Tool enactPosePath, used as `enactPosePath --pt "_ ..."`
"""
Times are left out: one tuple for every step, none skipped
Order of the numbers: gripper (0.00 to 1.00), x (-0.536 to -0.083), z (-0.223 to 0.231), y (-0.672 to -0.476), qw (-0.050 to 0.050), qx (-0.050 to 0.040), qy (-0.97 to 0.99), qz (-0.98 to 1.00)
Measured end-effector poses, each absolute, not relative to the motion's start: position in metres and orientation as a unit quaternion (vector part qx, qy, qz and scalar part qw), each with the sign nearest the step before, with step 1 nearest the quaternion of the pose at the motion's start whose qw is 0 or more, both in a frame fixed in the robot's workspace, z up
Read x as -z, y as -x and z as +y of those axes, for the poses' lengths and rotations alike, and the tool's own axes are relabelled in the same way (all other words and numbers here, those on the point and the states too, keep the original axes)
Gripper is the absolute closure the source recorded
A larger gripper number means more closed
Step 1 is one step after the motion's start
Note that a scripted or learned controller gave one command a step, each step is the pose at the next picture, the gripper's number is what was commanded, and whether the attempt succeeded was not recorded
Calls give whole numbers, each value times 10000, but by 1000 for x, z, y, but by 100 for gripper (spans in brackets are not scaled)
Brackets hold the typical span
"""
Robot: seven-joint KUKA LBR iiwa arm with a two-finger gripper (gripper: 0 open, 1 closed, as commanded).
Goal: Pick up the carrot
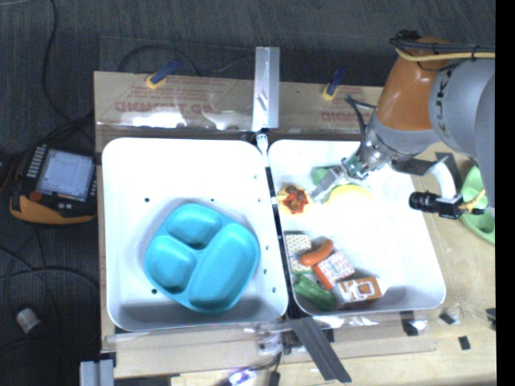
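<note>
Gripper [324, 188] hung above-right of the carrot [315, 252], which lay slantwise lower-left to upper-right; jaw state unclear.

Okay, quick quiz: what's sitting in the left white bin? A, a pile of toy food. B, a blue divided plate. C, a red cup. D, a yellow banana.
B: the blue divided plate with three compartments lies in the left bin, while the toy food items are in the right bin.
</note>
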State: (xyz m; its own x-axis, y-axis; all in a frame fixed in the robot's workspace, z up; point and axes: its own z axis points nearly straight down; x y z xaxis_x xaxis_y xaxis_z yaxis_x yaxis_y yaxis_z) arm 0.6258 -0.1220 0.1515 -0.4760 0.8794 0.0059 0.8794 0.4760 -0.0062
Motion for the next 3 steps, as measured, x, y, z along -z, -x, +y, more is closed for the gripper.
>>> enactPosePath --pt "0 -188 -166 -608 28 -14 5296 -8482" --pt "0 -175 -223 -651 35 -16 5266 -8501" --pt "0 -173 -222 -669 12 -29 4521 -8919"
